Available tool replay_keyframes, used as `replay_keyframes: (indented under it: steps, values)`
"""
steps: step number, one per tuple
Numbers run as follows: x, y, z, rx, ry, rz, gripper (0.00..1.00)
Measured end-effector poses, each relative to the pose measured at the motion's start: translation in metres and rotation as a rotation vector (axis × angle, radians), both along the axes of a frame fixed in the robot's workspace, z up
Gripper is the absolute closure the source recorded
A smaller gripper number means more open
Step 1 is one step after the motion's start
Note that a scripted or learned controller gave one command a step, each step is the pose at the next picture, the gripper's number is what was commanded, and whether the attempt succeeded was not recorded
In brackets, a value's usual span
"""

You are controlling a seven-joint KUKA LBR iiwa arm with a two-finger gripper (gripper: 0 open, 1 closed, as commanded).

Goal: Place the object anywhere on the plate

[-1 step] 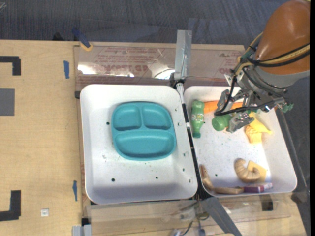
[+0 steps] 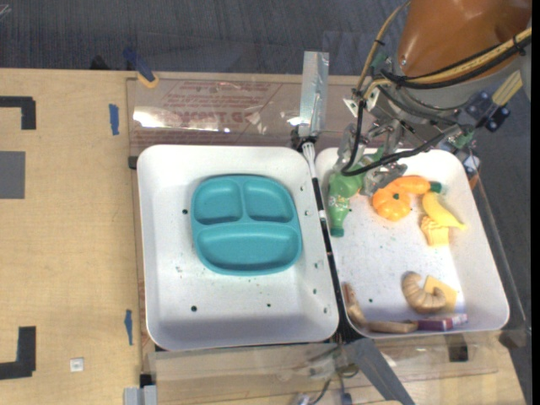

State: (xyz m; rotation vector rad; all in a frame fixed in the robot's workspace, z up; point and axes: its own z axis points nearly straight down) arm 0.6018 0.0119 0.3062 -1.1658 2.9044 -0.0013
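While the grey arm (image 2: 439, 83) with its glossy orange band reaches in from the right, its pincer (image 2: 359, 154) hangs over the back left corner of the right bin (image 2: 481, 268), among dark cables; how far it is open I cannot tell, and I cannot see anything held in it. Two shallow white bins of smooth plastic with rounded corners stand side by side on the pale wooden desk (image 2: 59, 251). In the left bin (image 2: 169, 310) lies one teal plate (image 2: 245, 224), a matte rounded rectangle divided in three compartments, two small at the back and one long at the front. In the right bin I count several small toy objects. One green object (image 2: 340, 199), bottle-like, lies at the bin's left wall, just under the pincer. Beside it is one orange rounded object (image 2: 396, 197), like a small pumpkin, and near it one yellow object (image 2: 440, 218) of irregular shape. Toward the front lies one tan curved object (image 2: 426, 292), and along the front wall one long thin brownish piece (image 2: 375, 321) beside one small purple thing (image 2: 439, 320). Behind the bins, clear plastic film (image 2: 211, 108) is taped on the desk.
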Motion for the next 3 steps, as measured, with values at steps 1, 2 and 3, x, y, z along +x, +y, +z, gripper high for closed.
replay_keyframes:
  steps: [1, 2, 3]
  values:
    - [-0.021, 0.055, 0.062, 0.001, -0.004, 0.017, 1.00]
    - [-0.066, 0.117, -0.093, -0.001, 0.011, 0.291, 1.00]
    - [-0.024, 0.159, 0.103, -0.001, -0.006, 0.323, 1.00]
